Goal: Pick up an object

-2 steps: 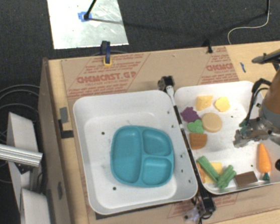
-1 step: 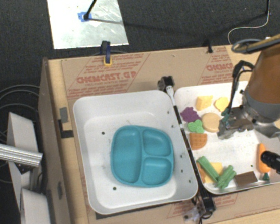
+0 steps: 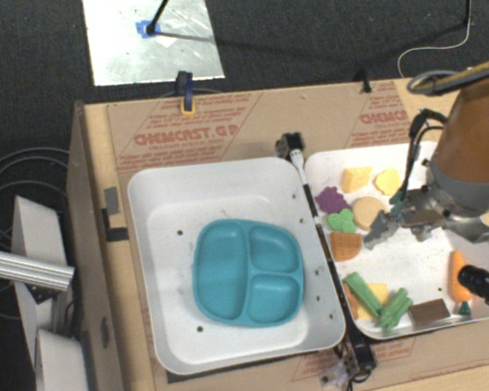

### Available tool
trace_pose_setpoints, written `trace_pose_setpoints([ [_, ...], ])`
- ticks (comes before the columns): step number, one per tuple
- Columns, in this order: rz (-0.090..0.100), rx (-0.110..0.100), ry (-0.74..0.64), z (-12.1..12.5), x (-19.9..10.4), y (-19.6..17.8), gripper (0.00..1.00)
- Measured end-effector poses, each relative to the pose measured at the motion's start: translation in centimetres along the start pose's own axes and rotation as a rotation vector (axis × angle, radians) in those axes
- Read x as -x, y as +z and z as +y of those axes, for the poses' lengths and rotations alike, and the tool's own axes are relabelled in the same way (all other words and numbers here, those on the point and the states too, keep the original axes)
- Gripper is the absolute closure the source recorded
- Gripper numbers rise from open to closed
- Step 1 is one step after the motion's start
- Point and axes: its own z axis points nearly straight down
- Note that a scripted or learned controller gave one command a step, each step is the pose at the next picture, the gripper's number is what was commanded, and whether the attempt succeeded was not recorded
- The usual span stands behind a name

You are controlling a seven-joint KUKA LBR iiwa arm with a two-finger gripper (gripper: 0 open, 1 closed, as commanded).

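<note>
Over the right bin (image 3: pixel 480 316), the grey arm (image 3: pixel 478 153) reaches in from the right, its orange band showing above the wrist. Gripper (image 3: pixel 375 236) sits low near the bin's left-centre, just beside a tan round piece (image 3: pixel 368 210) and an orange-brown piece (image 3: pixel 346 246). Finger state: cannot tell, the tip is too small and dark against the bin floor. Nothing visibly held.

Right bin contents: purple piece (image 3: pixel 329 197) and bright green piece (image 3: pixel 342 220) at the left wall, touching or nearly so; two yellow pieces (image 3: pixel 356 177) at the far side; two green sticks (image 3: pixel 378 303) crossing at the near left with a small yellow piece (image 3: pixel 378 290) between them; brown block (image 3: pixel 428 311) at the near edge; orange carrot-like piece (image 3: pixel 457 272) at the near right, partly behind a black tool part.

Left bin (image 3: pixel 151 193) holds a teal divided plate (image 3: pixel 247 271), three compartments, lying flat at centre, well apart from the gripper.
</note>
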Motion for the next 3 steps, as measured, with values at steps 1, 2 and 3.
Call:
trace_pose_setpoints([
  [1, -0.002, -0.003, 0.005, 1.9, 4.5, 3.5, 0.0],
  [2, -0.003, -0.002, 0.004, 4.5, 8.7, 15.6, 0.0],
  [3, 0.0, -0.005, 0.006, -0.4, 10.9, 15.1, 0.0],
])
